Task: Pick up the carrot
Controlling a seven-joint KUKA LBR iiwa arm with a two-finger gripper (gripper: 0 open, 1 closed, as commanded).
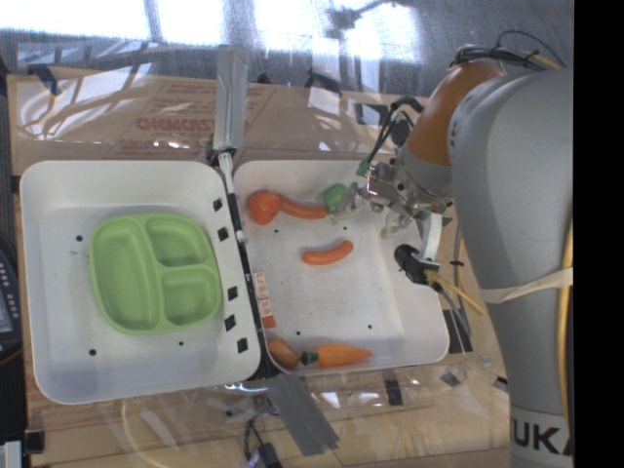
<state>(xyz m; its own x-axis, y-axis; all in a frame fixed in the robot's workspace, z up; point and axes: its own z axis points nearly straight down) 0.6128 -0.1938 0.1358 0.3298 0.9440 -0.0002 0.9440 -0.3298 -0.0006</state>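
The carrot (339,355) is orange with a small green top at its left end. It lies flat along the near edge of the right bin (380,310). My gripper (369,195) hangs over the far right part of that bin, just right of a small green object (336,197). It is well away from the carrot, which lies across the bin toward the front. Nothing shows in its grip.
An orange long-necked squash-like piece (278,207) lies at the bin's far left, an orange sausage shape (327,253) in the middle, and a brown piece (283,351) beside the carrot's top. The left bin (49,261) holds a green divided plate (156,271).
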